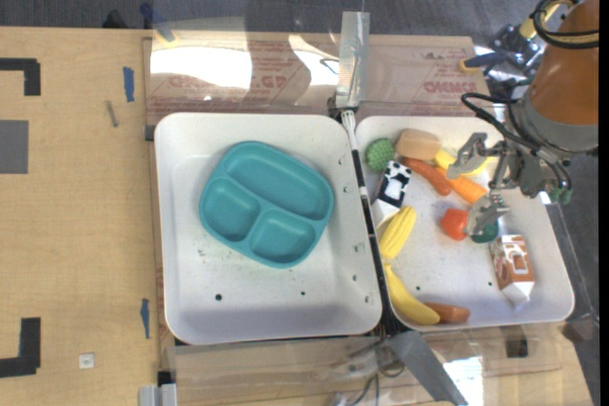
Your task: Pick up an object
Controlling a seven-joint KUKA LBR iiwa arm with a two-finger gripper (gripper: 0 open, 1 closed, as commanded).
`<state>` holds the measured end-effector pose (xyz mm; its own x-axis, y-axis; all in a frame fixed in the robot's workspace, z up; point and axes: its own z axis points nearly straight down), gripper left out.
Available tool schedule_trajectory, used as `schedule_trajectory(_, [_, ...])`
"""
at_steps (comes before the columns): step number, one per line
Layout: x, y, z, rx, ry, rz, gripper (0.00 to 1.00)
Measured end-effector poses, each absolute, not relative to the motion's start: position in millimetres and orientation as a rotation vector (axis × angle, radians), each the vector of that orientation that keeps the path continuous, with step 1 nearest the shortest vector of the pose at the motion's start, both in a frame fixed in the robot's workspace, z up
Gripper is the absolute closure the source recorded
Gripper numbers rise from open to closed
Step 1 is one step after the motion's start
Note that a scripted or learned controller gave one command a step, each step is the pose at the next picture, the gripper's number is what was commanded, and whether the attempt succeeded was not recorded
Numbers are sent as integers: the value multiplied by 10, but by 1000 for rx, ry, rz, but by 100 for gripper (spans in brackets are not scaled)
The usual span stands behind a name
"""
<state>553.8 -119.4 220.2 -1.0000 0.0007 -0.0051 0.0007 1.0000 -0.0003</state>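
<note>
Two shallow white bins are seen side by side on the bench: the left bin (pixel 181 299) holds a teal divided plate (pixel 266 203), and the right bin (pixel 561 295) holds a scatter of toy food. The grey arm (pixel 571 62) with its orange band is reached in from the right edge, and the gripper (pixel 483 181) is hung low over the upper middle of the right bin. The jaws are seen spread apart, one finger near the tan bread-like piece (pixel 419 145) and the other lower down beside the red piece (pixel 455 222); nothing is held between them. The things to choose from are, by size: a yellow banana (pixel 407 298) along the bin's front left, a small carton (pixel 513 266) at the right, a yellow corn cob (pixel 396 231), an orange carrot (pixel 447 180) lying just under the gripper, a green round piece (pixel 381 152), a black-and-white piece (pixel 394 184), and a small sausage (pixel 447 311) by the banana's tip. The approach step is judged to be in hand, with no grasp yet made. For the next move, one piece must be settled on, most likely the carrot or the red piece nearest the fingers; the open jaws would need to be brought down astride it, closed across its narrow width, and raised without neighbouring pieces being caught.
</note>
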Motion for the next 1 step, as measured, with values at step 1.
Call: schedule_trajectory(1, [5817, -1168, 959, 77, 3142, 3, 0])
